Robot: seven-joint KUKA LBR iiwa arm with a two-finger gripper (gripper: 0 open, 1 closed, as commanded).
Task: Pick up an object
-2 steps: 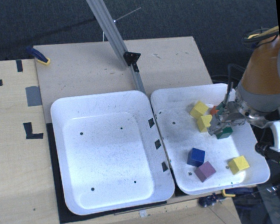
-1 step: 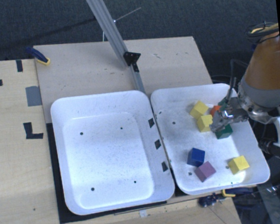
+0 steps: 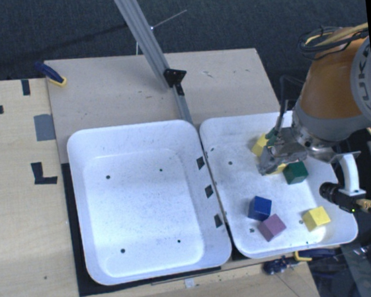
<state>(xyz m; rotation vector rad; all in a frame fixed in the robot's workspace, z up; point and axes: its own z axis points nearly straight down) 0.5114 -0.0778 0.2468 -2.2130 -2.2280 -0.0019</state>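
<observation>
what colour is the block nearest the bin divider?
Blue block, clearest in the camera view.

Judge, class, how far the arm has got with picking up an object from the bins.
Done: the gripper is down inside the right bin, at a yellow block. In hand: nothing visibly lifted. Left: gripping and raising one; the green block, blue block and purple block lie on the floor.

white bins (image 3: pixel 132 144), blue cube (image 3: pixel 260 207), purple blk (image 3: pixel 272 227), green blk (image 3: pixel 295 172), yellow blk (image 3: pixel 316 217)
</observation>
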